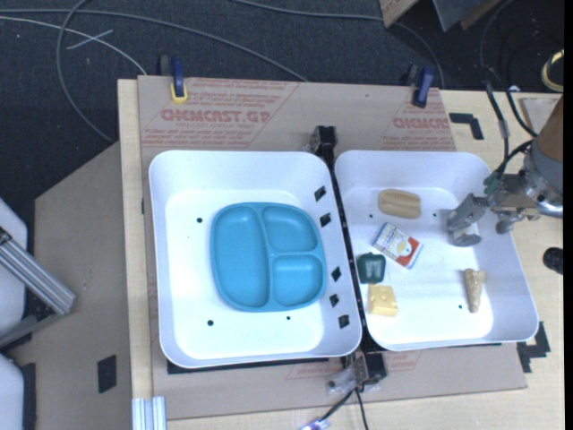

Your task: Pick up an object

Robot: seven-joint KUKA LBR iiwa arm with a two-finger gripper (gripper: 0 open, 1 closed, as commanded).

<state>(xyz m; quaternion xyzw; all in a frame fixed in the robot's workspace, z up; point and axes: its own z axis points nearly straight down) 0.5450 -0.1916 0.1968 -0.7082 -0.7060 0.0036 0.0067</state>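
Note:
The right bin [501, 325] holds several small objects. A tan bread-like piece [399, 204] lies near its back. A small red, white and blue packet [395, 244] sits in the middle, with a dark green item [371, 268] and a yellow cheese-like wedge [383, 300] by the left wall. A tan cone [473, 289] lies at the front right. My gripper [484, 221] hangs over the bin's right part, behind the cone and right of the packet. Its fingers [463, 222] stand open with nothing between them.
The left bin [179, 195] holds a blue divided plate [268, 255]. A divider with black clips [333, 240] separates the bins. Clamps [179, 86] hold the board at the back, and cables run across the dark floor beyond.

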